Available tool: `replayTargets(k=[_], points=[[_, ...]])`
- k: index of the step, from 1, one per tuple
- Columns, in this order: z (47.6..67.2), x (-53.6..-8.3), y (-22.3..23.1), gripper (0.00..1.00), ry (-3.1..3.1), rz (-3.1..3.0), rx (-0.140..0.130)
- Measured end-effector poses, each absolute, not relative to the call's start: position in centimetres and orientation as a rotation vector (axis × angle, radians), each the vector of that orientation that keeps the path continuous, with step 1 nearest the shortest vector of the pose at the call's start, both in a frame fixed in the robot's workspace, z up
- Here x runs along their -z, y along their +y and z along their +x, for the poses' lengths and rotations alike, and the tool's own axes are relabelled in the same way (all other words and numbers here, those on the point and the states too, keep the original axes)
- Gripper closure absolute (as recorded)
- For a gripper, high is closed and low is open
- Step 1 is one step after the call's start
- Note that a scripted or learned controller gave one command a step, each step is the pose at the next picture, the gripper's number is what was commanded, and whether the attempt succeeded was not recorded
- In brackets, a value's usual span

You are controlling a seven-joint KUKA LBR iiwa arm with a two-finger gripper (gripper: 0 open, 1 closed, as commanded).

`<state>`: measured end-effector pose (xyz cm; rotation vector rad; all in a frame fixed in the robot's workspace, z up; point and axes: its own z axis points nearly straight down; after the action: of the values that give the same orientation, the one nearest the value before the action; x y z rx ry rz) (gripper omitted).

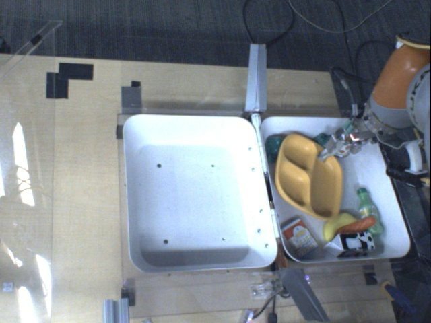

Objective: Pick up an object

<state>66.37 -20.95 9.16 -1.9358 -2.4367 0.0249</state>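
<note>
The right bin (397, 244) holds the loose objects, and the largest of them is a yellow two-compartment dish (308, 175), lying tilted across the bin's middle with its divider running roughly along its length. The gripper (339, 145) sits at the dish's upper right rim, its metal tip just over or touching the edge; whether anything is between its fingers cannot be told from this slant, and neither can their spread. A dark green object (273, 145) lies tucked against the dish's upper left side, near the bin's left wall, mostly hidden by the dish. Along the bin's near edge, below the dish, lies a small printed packet (299, 236) with red and white markings, and just right of it a yellow banana-shaped toy (335, 225) touching the dish's lower end. An orange carrot-like piece (358, 224) rests across the banana's right end, above a small black and white item (355, 243) too small to name. A green bottle-shaped object (366, 204) stands or leans near the right wall, just above the carrot piece. The arm (397, 86) enters from the right, its orange band above the grey wrist, over the bin's upper right corner. The left bin (135, 194) sits beside the right one, the two touching along a shared metal rail (256, 79) on the wooden bench (60, 200). Black cables (269, 25) loop on the dark floor beyond the bench.
</note>
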Motion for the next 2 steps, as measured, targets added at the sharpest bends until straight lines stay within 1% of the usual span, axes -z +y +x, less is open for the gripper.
replayTargets(k=[1,2], points=[[66.24,-9.24,-20.5,0.0,-2.461,-1.929,-0.037],[66.35,-9.23,-20.78,0.0,-2.476,-1.902,-0.028]])
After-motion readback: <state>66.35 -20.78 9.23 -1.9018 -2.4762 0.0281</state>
